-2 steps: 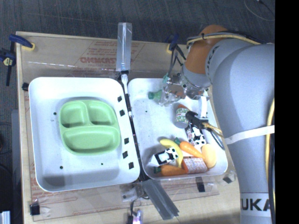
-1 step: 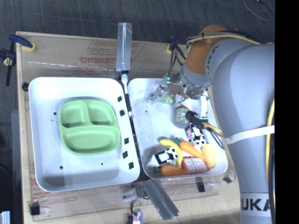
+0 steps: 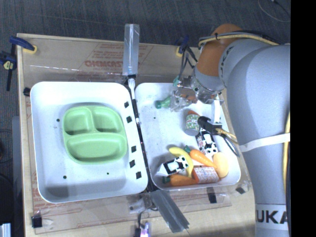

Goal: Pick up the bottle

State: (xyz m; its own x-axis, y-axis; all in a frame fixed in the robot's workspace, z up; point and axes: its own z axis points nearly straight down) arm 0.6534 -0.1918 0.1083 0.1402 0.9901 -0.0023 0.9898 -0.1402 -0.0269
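Wooden bench (image 3: 74, 58) (printed lettering on top), two white bins, left bin (image 3: 44, 172), right bin (image 3: 153, 132), side by side

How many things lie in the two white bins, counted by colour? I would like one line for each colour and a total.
Green: 2, the divided plate and the clear bottle with green cap
Orange: 3, two carrots and a box
Yellow: 2, banana and lemon
Black and white: 2, cow-patterned items
Grey: 1, can
Total: 10

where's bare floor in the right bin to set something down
Bare floor runs down the right bin beside the divider, between the bottle and the banana. The near right corner is crowded with banana, carrot and can.
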